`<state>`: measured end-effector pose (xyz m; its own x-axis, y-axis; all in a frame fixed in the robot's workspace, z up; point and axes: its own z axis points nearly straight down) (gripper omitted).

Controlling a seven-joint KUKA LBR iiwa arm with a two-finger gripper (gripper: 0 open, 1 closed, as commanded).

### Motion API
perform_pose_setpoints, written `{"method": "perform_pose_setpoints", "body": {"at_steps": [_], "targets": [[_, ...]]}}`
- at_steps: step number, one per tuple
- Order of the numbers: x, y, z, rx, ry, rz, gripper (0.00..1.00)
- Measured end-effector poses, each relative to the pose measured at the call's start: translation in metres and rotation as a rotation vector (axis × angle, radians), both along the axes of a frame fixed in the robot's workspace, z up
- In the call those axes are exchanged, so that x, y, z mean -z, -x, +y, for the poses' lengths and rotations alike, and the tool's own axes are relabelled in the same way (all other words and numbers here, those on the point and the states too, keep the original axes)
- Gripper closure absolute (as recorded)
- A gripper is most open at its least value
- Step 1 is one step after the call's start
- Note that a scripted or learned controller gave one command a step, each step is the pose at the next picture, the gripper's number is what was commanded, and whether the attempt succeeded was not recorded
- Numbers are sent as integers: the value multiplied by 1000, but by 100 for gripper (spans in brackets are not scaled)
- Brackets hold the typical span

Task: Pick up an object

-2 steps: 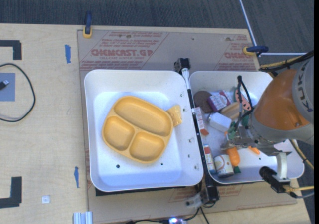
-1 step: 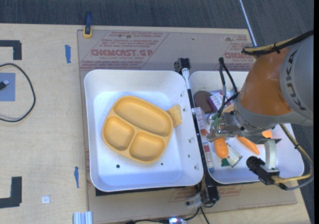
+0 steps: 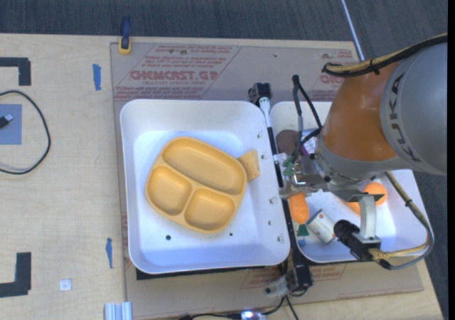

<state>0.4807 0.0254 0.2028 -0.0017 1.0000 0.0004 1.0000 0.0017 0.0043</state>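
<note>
A yellow tray (image 3: 195, 183) lies in the left bin (image 3: 142, 119), well apart from the arm (image 3: 377, 119) bent low over the right bin (image 3: 405, 240).

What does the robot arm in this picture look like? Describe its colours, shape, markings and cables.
The arm is thick, rounded and grey, with black KUKA lettering and a broad orange band above the wrist. Black cables loop around the wrist, and a yellow-and-black cable runs over the top.

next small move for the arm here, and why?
Probably a short straight descent. The wrist hangs over the right bin, above the orange pieces near its left wall; the yellow divided plate lies in the left bin, away from it. Fingers hidden.
</note>
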Motion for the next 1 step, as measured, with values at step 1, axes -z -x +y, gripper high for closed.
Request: {"method": "perform_pose_setpoints", "body": {"at_steps": [1], "targets": [[5,-30,57,0,0,3,100]]}}
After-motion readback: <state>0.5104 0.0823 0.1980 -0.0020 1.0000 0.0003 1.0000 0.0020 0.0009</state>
